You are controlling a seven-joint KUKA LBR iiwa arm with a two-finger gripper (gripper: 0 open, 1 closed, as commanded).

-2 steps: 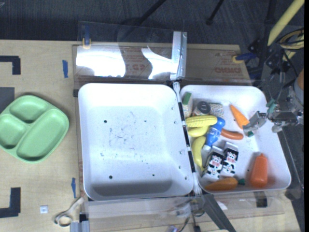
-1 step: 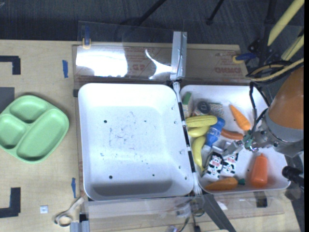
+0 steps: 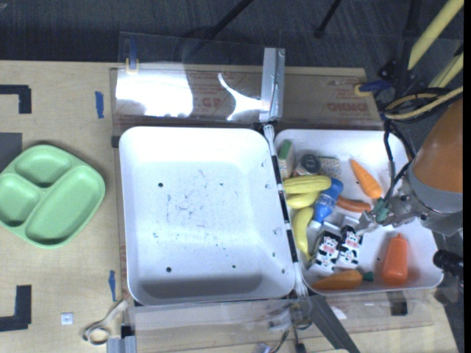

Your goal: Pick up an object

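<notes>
A green divided plate (image 3: 48, 195) sits at the far left of the tabletop (image 3: 59, 87). The left bin (image 3: 147, 153) comes next. The right bin (image 3: 397, 289) holds two bananas (image 3: 305, 185), a blue bottle (image 3: 324, 204), black-and-white toys (image 3: 335, 247) and carrots (image 3: 366, 179). The arm (image 3: 441, 168) reaches in from the right, wrist angled down and leftward, the hand (image 3: 377, 213) low over the toys near the bin's middle. Whether the hand is open or closed, I cannot tell.

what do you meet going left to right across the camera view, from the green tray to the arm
green tray → left bin → bananas → blue bottle → claw → orange band on the arm
</notes>
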